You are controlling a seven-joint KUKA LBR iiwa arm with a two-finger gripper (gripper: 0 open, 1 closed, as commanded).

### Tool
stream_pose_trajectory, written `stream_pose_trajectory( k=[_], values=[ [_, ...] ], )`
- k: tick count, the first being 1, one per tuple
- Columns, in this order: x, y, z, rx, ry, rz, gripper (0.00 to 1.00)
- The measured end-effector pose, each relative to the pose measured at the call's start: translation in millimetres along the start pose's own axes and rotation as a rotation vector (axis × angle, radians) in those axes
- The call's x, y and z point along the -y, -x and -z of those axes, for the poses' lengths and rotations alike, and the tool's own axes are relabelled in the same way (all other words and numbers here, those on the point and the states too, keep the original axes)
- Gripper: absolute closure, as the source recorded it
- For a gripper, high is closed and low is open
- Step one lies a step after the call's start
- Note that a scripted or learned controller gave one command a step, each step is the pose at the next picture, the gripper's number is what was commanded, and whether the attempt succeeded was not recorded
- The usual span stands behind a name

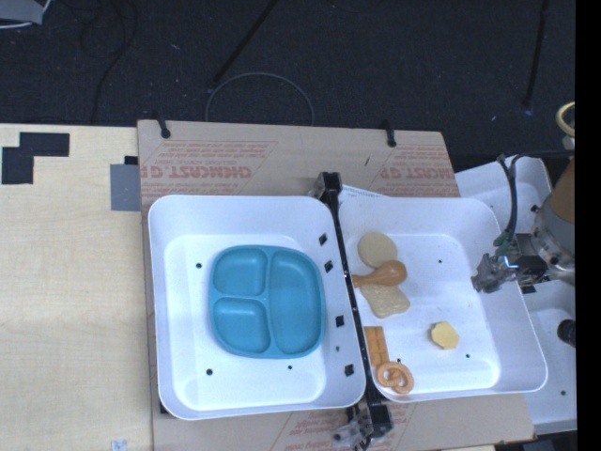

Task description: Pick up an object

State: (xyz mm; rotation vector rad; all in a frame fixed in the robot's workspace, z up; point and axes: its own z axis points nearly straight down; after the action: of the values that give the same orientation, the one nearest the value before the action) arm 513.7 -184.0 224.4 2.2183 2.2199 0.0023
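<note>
Claw: gripper sits at rt edge of rt bin, over its rim; can't tell how it's set, blurred and small; nothing seen in its grasp
Arm: enters from rt, cable looped above wrist
Rt bin contents: round beige disc at top; drumstick-shaped piece touching it below; pale flat slab just under that; small yellow lump alone, nearer claw; orange strip by divider; pretzel at front-left corner
Left bin: blue divided plate, centred
Task item: none chosen yet; candidates all lie in rt bin, well apart from claw
Stage (est.): approach not begun, claw not over any item
Risk 1: disc/drumstick/slab touch, so a descent there prob. nudges neighbours or pinches two
Risk 2: strip and pretzel hug wall/divider, so a clash with the wall is likely
Risk 3: flat pieces give little to pinch, may slip
Safest bet: yellow lump, isolated
</note>
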Motion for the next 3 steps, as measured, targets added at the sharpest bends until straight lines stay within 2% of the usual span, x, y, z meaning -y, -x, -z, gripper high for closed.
stream_pose_trajectory(
  k=[1,2,3],
  values=[
    [-1.4,-2.4,63.1,0.000,0.001,0.001,1.00],
    [-1.6,-2.4,63.4,-0.002,-0.005,0.003,1.00],
    [-4.2,-48.0,44.3,-0.003,-0.007,0.002,1.00]
  ],
)
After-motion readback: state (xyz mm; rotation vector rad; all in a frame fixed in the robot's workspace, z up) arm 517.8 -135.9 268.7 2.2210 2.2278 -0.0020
